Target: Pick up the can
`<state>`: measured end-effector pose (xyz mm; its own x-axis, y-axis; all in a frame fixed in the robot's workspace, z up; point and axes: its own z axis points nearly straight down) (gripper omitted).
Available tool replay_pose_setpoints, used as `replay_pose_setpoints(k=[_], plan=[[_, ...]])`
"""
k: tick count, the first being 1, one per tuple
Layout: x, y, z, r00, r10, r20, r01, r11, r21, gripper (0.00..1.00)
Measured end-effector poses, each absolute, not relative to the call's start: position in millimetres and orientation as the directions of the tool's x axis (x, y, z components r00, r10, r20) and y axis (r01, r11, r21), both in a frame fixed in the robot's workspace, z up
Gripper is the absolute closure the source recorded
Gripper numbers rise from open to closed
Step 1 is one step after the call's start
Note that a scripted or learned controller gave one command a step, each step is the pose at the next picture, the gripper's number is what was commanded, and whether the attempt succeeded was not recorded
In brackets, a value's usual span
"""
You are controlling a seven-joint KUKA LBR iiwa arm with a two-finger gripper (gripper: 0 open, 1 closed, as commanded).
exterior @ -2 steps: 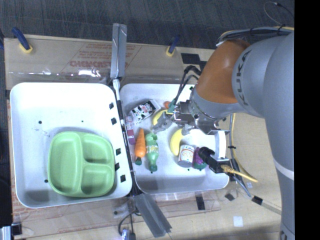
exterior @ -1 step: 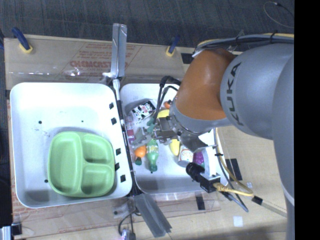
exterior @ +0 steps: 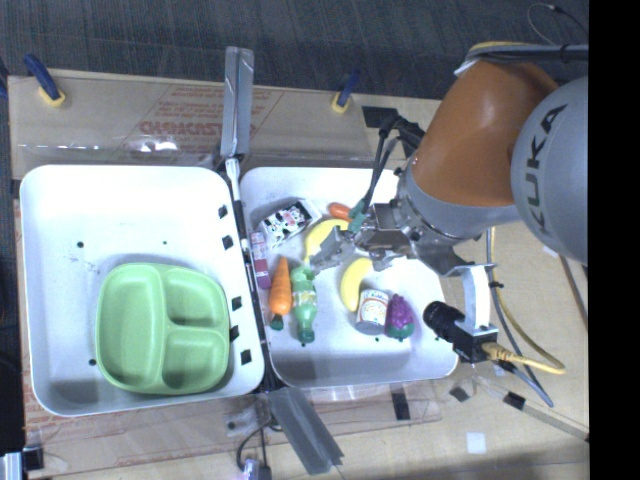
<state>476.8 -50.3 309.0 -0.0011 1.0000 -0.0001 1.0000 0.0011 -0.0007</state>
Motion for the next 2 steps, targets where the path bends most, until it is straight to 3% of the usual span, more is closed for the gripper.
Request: replay_pose_setpoints(k=[1, 2], plan=[[475.4, -28.5, 190.4, 0.096, 0.995, -0.001, 0.995, -0.096, -0.006, 0.0], [475.3, -101.4, 93.7, 0.01, 1.0, 0.001, 1.0, -0.01, -0.005, 0.0]])
